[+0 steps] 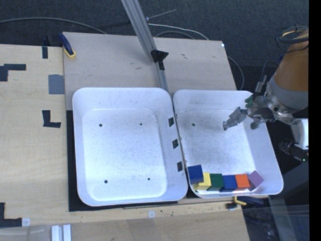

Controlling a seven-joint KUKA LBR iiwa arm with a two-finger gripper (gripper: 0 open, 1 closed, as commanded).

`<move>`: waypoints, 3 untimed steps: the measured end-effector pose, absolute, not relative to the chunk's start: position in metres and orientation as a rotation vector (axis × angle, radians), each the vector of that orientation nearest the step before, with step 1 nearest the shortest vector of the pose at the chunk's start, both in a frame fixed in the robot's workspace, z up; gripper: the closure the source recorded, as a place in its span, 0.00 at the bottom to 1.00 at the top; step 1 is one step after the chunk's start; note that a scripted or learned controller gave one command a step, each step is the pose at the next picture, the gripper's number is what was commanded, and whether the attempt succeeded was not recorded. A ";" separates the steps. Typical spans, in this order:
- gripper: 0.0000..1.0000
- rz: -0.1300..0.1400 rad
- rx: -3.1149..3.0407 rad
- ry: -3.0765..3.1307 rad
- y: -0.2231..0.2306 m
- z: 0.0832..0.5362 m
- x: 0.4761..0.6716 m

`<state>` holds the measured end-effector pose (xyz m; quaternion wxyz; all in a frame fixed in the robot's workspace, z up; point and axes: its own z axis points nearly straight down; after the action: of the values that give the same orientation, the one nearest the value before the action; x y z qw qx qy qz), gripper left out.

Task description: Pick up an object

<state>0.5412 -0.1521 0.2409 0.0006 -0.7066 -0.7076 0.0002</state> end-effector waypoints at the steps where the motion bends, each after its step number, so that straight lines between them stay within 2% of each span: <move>1: 0.00 0.003 -2.207 -2.226 -0.066 0.196 0.537; 2: 0.00 0.002 -2.211 -2.226 -0.009 0.191 0.533; 3: 0.00 0.004 -2.209 -2.226 0.052 0.191 0.499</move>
<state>0.4992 0.0524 0.1914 0.0028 -0.7044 -0.7098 0.0012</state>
